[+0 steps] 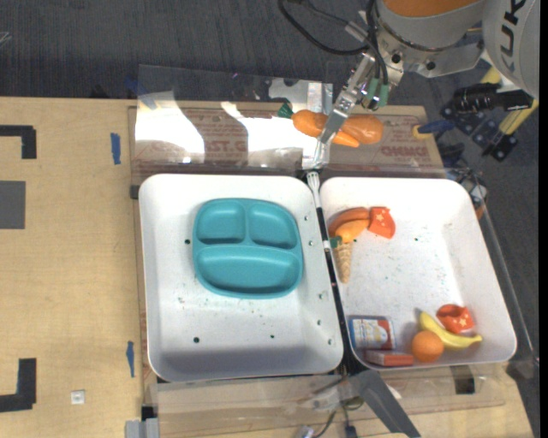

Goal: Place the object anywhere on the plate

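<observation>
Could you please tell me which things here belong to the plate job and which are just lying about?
Job:
carrot, between the fingers of the tool
teal plate

Lying about:
banana
orange
tomato
small can
ice-cream cone

A pale wooden bench top (60,257) fills the left side, marked with black tape corners (21,141) and small strips of blue tape (115,147). Beyond its far edge lies dark grey floor (171,34), crossed by black cables (312,26). A sheet of clear plastic (197,128) behind the bins catches bright glare from overhead light.
</observation>
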### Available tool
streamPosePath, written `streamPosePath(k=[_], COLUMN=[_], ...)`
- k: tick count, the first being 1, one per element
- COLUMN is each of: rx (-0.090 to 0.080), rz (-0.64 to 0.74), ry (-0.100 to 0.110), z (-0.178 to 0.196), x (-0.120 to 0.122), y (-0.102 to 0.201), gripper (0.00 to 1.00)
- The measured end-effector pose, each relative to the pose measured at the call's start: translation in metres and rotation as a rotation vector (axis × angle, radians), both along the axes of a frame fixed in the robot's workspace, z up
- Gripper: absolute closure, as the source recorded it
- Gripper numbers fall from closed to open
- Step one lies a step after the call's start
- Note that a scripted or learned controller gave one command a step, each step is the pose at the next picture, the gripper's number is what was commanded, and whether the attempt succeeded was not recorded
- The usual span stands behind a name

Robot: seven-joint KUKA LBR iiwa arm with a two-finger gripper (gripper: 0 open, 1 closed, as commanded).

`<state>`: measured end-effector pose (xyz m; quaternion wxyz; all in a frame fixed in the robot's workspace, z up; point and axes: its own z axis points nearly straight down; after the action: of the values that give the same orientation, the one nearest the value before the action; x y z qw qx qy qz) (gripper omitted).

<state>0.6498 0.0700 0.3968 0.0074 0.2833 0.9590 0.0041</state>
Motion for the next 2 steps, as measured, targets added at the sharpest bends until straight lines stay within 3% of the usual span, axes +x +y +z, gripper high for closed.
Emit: streamPosePath(k=[1,2], rx=[-0.001,0.0], rz=[-0.086,-0.117], ry=[0.019,0.011], z=[-0.068,-0.021], x=[-0.06,-0.111], y=[0.113,0.104], gripper=[1.0,1.0])
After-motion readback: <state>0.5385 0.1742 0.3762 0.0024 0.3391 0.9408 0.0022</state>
